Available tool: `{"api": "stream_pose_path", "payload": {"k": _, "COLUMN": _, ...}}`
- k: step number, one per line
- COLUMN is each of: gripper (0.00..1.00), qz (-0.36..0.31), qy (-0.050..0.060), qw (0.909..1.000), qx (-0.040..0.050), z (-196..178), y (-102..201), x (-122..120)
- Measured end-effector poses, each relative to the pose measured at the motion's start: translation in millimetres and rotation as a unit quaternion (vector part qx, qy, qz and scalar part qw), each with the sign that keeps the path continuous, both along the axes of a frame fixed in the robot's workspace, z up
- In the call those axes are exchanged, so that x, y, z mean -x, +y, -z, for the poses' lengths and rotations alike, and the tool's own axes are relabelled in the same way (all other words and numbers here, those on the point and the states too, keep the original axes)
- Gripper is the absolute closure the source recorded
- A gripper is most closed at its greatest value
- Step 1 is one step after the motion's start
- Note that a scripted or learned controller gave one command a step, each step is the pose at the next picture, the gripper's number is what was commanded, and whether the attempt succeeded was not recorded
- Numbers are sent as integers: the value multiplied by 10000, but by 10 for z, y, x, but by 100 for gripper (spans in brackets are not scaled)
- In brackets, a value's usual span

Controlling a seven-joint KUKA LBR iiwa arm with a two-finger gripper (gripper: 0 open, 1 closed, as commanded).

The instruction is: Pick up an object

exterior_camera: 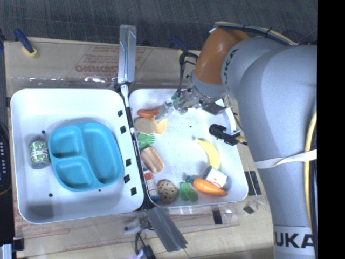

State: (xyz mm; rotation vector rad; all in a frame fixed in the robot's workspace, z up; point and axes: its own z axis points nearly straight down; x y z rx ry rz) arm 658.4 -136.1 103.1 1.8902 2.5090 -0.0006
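Two white bins side by side; a grey robot arm reaches into the right one.

Left bin (pixel 21 144): green-labelled can (pixel 38 153), blue divided tray (pixel 86 155). Right bin (pixel 180 144): toy foods, likely light, hard, slippery plastic. The gripper (pixel 175 104), upper centre, hovers near a toy hot dog (pixel 149 113); whether it is open cannot be told. Best grasped across its narrow middle. Lower right, the arm reads "UKA".

A blue divided tray (pixel 83 156) and a small can (pixel 38 153) in the left bin (pixel 21 107)
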Motion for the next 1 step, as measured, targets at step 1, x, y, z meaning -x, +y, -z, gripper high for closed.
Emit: {"api": "stream_pose_path", "payload": {"k": 1, "gripper": 0, "qz": -277, "qy": 12, "qw": 9996, "qx": -8, "z": 115, "y": 322, "x": 235}}
